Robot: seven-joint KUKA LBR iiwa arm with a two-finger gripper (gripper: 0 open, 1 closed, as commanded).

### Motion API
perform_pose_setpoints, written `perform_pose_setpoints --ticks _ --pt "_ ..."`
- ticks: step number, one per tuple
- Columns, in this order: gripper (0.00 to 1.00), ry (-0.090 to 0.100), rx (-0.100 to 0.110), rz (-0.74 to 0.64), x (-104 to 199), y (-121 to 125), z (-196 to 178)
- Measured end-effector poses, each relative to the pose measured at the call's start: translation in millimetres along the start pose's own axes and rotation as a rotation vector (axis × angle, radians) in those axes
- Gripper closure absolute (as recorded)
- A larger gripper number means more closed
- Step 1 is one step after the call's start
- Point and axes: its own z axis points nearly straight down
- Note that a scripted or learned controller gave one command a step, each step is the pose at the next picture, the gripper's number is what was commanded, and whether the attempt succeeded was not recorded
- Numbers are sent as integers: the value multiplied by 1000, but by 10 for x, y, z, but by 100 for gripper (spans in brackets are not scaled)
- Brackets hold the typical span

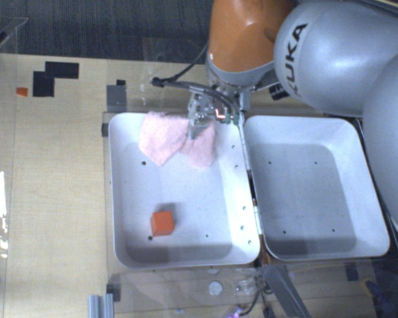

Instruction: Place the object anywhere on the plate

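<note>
A pink cloth (162, 140) lies crumpled at the back of the left bin (129, 244), in two lobes with a notch between them. My gripper (198, 126) hangs under the orange wrist band, right at that notch, with its tip against the cloth's upper edge. A small orange block (162, 223) rests on the left bin's floor near the front left, well apart from the gripper and the cloth.
The right bin (368, 240) stands beside the left one, sharing a middle rim. The grey arm covers the upper right. Black markers (52, 77) and a small orange square (22, 92) sit on the bench at far left.
</note>
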Motion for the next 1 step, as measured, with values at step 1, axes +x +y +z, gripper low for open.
perform_pose_setpoints --ticks 1 --pt "100 -2 -1 -1 -91 518 53"
